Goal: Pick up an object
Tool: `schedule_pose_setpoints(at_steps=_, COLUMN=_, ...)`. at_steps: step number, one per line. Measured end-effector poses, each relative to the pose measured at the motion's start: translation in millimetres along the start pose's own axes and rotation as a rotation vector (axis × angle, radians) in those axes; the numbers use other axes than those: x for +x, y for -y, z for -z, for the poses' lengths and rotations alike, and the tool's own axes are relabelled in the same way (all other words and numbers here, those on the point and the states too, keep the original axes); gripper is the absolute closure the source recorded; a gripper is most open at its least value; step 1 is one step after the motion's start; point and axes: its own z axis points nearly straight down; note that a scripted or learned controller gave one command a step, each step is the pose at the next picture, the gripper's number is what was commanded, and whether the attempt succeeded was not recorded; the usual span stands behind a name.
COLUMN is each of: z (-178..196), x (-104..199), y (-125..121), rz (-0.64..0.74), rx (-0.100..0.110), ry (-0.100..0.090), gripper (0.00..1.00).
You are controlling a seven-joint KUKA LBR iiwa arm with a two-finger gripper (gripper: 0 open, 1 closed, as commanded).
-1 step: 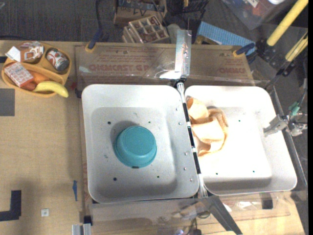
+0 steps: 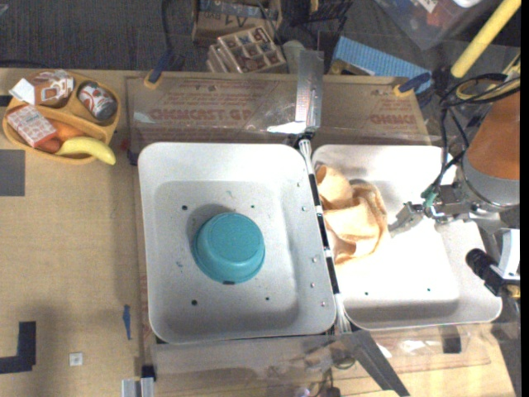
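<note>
Rightward, the gripper [image 2: 402, 220] hovers over the right bin [image 2: 430, 300], just beside the crumpled orange cloth [image 2: 354, 213] bunched against that bin's left wall; whether its claw is spread, I cannot tell. Centre-left, a teal bowl [image 2: 230, 246] sits mid-floor in the left bin [image 2: 165, 188], room all round.

The bowl [image 2: 230, 247] looks like smooth matt teal plastic. The cloth [image 2: 351, 213] is soft, crumpled orange fabric. Both bins [image 2: 165, 180] are smooth white plastic.

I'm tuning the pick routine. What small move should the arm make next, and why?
Probably ease the tool leftward and down onto the crumpled tan cloth. It sits in the right bin just beside the cloth's right edge, holding nothing visible, and the cloth is much nearer than the teal bowl in the left bin.
</note>
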Motion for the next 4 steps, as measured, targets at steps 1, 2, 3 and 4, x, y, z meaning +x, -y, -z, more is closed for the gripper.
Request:
schedule_pose_setpoints(at_steps=1, z=-54, x=40, y=-65, rz=0.239, rx=-0.004, ry=0.002, gripper=0.00)
schedule_pose_setpoints(at_steps=2, z=0, x=49, y=-71, rz=0.213, rx=-0.004, ry=0.002, gripper=0.00)
schedule_pose_setpoints(at_steps=3, z=-1, x=54, y=-17, rz=0.321, rx=0.000, ry=0.000, gripper=0.00)
schedule_pose_setpoints(at_steps=4, z=-96, x=20, y=-31, rz=0.265, rx=-0.010, ry=0.002, gripper=0.00)
